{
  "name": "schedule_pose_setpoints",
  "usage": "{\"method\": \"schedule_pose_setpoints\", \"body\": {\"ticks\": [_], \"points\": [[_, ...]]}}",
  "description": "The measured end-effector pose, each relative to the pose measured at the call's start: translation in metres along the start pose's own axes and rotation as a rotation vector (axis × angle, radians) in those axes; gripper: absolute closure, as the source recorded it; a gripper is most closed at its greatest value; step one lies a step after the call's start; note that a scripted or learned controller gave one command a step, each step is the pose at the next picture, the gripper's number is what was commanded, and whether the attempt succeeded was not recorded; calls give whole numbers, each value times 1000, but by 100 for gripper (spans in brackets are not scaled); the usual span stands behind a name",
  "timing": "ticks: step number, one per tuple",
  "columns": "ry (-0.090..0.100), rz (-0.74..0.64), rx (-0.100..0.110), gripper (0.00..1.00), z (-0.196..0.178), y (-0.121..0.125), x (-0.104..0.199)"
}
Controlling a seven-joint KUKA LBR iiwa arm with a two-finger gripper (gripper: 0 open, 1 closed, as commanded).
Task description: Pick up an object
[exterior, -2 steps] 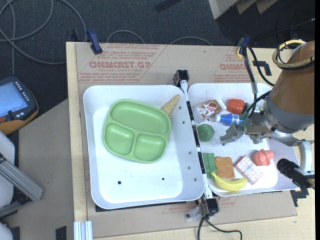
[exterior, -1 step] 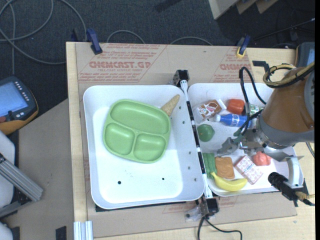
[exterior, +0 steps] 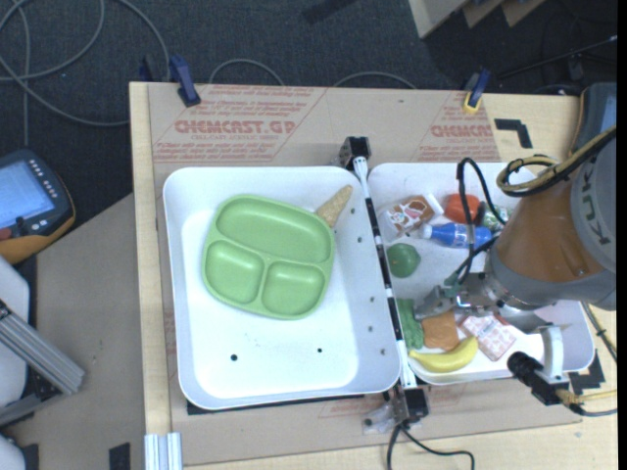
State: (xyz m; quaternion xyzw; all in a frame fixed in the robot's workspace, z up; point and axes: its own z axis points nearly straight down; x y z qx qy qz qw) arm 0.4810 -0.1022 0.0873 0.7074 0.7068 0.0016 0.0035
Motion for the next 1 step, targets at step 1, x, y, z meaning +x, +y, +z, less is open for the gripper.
{"method": "schedule_pose_setpoints", "body": {"ticks": [1], "points": [[-2, 0, -4, 100, -10, 1, 0]]}}
